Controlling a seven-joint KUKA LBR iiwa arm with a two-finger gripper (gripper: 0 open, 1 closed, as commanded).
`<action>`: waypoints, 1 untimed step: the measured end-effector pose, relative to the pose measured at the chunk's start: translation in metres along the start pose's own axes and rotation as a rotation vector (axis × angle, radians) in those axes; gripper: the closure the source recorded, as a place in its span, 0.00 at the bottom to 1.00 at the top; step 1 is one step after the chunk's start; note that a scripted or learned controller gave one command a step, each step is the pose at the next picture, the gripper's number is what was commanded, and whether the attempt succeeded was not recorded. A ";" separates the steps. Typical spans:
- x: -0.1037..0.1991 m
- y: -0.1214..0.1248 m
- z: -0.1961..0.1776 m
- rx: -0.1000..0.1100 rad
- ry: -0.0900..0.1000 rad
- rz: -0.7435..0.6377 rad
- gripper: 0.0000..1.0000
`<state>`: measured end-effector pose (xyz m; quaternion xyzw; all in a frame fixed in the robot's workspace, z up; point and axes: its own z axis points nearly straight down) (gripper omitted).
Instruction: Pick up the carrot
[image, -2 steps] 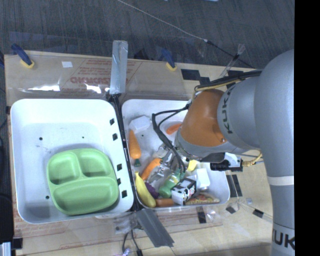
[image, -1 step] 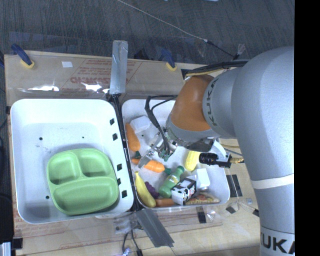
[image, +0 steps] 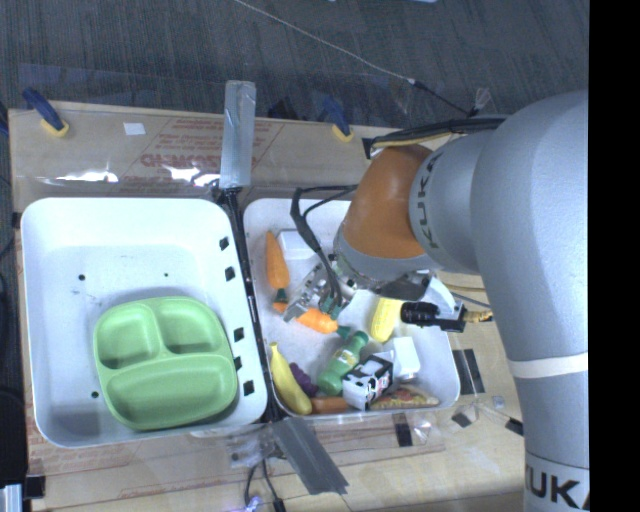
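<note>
carrot (image: 276, 262) near bin wall, gripper (image: 312, 296) perhaps beside

Brown bench (image: 150, 140), two shallow white bins side by side on it, left bin (image: 60, 230), right bin (image: 443, 365)

The arm (image: 500, 210) covers much of the right bin (image: 258, 225), hiding that bin's far right corner and most of its right wall. The end effector (image: 312, 295) sits half under the orange band, and its metal parts are too small and blurred to make out their stance. An orange piece (image: 318, 321) lies right at its tip; whether it is gripped or merely touched cannot be told. The yellow corn-like item (image: 384, 318) is partly covered by the wrist. A reddish thing (image: 410, 399) along the near wall is too blurred to name. The arm's lower body runs off the bottom edge.
</note>
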<state>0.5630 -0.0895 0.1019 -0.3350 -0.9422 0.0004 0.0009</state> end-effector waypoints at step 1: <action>0.058 0.014 -0.091 -0.003 -0.001 0.466 1.00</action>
